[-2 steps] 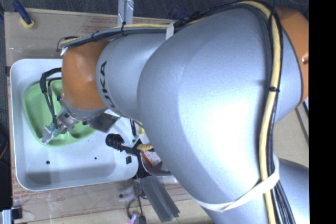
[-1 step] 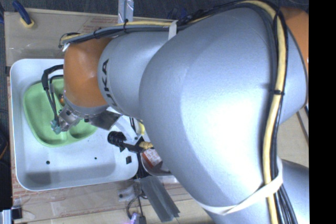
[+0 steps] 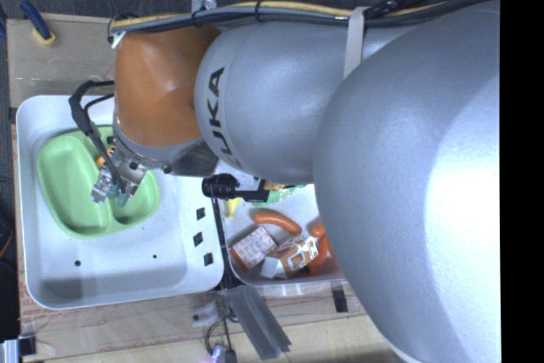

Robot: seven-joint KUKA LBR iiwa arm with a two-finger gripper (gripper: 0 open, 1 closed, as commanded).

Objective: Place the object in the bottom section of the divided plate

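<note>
My tool (image 3: 110, 187) sits low over the pale green divided plastic plate (image 3: 64, 183), right about at the ridge between its sections, with the grey arm and its orange band (image 3: 157, 93) reaching in above it. I cannot tell how the tool is set; it is small and dark against the green from here, and I cannot make out any object in it or lying under it.

The plate rests in the shallow white left bin (image 3: 102, 276), toward its upper left. The right bin (image 3: 255, 276) is just beside it, holding a jumble that includes an orange sausage-shaped toy (image 3: 276, 221) and a small printed box (image 3: 253, 246), mostly hidden by the arm.

I judge this to be the placing step, tool at the plate. Where the task's object is I cannot say. Next I'd want the tool squarely over the bottom section, clear of the ridge, then a release and a straight lift away.
</note>
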